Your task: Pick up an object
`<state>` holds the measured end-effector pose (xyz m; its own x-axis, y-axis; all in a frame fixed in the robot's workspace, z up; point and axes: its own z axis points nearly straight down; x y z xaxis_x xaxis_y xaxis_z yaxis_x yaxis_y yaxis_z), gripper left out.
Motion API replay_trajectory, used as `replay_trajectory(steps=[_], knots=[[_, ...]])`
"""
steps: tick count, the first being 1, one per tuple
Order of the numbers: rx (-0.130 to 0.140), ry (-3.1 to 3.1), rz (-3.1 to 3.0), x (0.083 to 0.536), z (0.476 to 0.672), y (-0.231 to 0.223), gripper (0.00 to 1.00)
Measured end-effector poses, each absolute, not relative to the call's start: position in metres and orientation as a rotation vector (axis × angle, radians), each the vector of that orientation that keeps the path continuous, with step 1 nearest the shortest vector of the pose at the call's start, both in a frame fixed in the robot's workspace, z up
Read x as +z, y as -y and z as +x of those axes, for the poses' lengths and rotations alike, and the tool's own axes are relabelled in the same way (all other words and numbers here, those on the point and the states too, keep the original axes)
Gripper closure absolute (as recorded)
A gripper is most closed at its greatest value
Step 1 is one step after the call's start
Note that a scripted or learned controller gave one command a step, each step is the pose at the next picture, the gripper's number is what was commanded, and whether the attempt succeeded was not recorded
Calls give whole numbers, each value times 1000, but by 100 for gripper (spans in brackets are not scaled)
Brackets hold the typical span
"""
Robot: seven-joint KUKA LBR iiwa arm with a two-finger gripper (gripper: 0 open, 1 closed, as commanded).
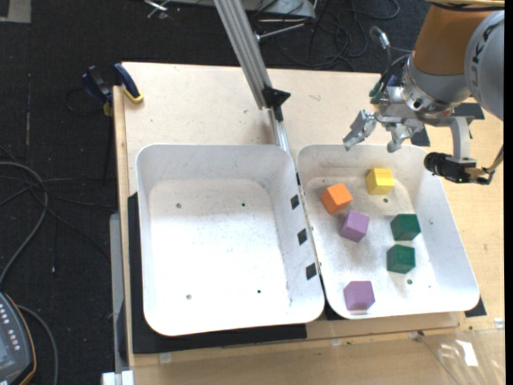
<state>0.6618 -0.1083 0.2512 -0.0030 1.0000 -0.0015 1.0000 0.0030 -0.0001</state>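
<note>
White plastic forms both shallow bins on the bench, and all of the loose blocks are found in the right bin, while the left bin carries no block. Nothing has yet been lifted, so the task is judged to be at its start: an object remains to be chosen, approached, gripped and raised. The gripper is seen above the far edge of the right bin, and its fingers are spread with nothing between them. Six blocks can be counted. One yellow block lies nearest the far edge, just below the gripper and apart from it. One orange block lies beside it, toward the wall shared with the left bin. Two purple blocks are present: the upper purple block sits just beside the orange one near the middle of the bin, and the lower purple block rests close to the near edge. Two green blocks are present: the upper green block and the lower green block lie one behind the other, toward the right side of the bin. The yellow block is judged to be the closest candidate for a descent.
</note>
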Motion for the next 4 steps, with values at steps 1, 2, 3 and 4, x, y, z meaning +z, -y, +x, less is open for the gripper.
replay_trajectory(steps=[1,2,3,4], knots=[[12,-2216,2207,134,654,146,0],[-2,-2230,2219,94,614,98,0],[-1,-2220,2223,96,591,103,0],[0,-2220,2221,96,585,104,0]])
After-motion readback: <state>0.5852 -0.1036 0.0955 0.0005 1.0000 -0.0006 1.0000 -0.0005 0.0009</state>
